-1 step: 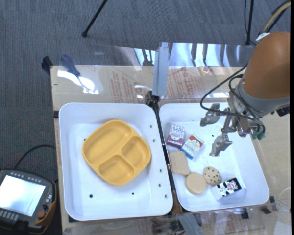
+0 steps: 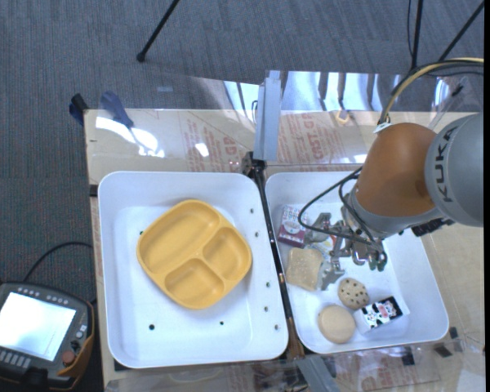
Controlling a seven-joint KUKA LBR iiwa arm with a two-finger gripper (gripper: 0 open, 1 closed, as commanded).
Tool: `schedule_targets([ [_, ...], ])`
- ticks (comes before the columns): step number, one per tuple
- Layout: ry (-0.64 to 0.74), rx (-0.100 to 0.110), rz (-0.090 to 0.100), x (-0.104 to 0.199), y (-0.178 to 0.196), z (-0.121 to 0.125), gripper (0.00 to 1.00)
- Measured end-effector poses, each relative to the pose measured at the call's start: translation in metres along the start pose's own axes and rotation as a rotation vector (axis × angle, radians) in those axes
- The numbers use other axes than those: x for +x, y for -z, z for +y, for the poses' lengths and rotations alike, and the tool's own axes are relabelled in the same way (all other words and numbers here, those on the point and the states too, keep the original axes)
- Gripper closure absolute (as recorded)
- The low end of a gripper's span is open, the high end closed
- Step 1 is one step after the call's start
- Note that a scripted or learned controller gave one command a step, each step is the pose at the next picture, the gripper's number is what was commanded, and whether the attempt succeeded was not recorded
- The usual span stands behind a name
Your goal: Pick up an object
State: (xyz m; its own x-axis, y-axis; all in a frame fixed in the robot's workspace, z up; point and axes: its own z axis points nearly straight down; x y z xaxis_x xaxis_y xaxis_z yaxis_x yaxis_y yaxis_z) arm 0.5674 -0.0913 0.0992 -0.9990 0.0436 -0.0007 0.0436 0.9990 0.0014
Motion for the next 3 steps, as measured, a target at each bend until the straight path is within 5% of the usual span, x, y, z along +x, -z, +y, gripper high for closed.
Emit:
schedule_targets([
  [1,0.008,-0.001,-0.004,-0.002,0.011,0.003,1.0],
  [2,0.292,-0.001,0.001,-0.009,-0.012,0.012,1.0],
  [3,0.518,0.0,-0.005,0.055,0.091,0.08,1.0],
])
